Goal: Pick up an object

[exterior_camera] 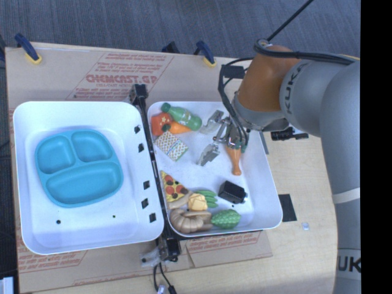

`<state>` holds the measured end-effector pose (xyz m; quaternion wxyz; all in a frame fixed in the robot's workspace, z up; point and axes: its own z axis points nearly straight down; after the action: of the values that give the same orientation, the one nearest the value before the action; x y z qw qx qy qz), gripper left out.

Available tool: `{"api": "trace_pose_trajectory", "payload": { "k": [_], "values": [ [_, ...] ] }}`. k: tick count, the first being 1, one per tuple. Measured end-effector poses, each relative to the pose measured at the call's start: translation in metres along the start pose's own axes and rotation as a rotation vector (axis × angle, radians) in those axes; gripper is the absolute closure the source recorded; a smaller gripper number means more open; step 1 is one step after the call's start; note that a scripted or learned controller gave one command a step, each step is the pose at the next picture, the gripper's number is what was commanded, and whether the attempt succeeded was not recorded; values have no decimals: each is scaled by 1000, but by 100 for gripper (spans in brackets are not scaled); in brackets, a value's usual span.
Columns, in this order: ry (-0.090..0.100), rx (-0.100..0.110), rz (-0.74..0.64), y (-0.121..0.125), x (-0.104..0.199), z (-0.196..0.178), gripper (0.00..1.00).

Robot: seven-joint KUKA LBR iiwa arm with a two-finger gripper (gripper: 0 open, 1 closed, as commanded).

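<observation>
Drumstick beneath pincer

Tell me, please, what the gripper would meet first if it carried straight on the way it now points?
Probably the bare white floor of the right bin. The gripper points down and left; the checkered packet lies further along that line, though depth is hard to judge.

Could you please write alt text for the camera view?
A grey robot arm's gripper hovers over the right bin of toy food, beside an orange drumstick. The left bin holds a blue divided plate.
</observation>
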<state>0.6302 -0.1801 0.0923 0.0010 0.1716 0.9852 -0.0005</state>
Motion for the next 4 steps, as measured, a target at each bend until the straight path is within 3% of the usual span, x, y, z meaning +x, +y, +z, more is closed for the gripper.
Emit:
{"api": "trace_pose_trajectory", "payload": {
  "k": [1, 2, 3, 4],
  "values": [
    [4, -1, -351, -12, 34, 0, 0],
    [5, -1, -598, -36, 46, 0, 0],
    [5, -2, -882, -21, 56, 0, 0],
    [12, -2, -817, 5, -20, -30, 0]
  ]
}}
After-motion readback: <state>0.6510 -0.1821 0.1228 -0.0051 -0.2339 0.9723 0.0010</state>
